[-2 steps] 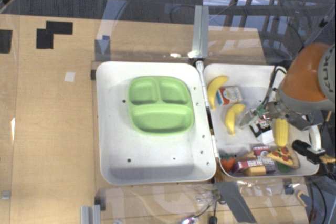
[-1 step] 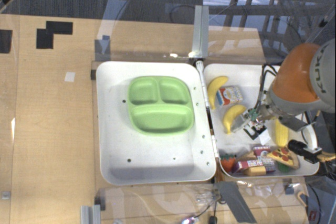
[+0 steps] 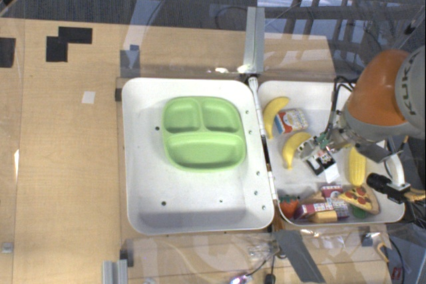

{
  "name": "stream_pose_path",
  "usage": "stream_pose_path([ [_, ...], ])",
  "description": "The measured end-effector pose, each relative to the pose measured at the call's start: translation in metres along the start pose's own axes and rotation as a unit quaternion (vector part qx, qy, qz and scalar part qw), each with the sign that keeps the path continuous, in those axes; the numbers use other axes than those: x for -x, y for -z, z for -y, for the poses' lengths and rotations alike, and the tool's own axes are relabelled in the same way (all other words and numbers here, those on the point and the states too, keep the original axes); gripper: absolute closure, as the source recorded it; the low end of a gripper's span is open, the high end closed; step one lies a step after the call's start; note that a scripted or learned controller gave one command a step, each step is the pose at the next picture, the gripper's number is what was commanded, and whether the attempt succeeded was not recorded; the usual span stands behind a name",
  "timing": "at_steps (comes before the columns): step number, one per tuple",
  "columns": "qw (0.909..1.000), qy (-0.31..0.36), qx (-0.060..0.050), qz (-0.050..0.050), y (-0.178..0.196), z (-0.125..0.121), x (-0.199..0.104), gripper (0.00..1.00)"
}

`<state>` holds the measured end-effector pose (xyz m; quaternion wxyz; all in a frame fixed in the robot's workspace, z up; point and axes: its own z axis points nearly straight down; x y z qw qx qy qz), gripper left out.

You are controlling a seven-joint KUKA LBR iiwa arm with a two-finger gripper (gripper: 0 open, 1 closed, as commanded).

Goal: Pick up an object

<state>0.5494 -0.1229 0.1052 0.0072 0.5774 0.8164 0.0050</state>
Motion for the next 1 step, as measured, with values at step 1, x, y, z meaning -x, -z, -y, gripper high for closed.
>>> stream_pose_path([
  [1, 0.9985, -0.055, -0.005, -0.002, 0.0798, -0.0823, -0.023, 1.0],
])
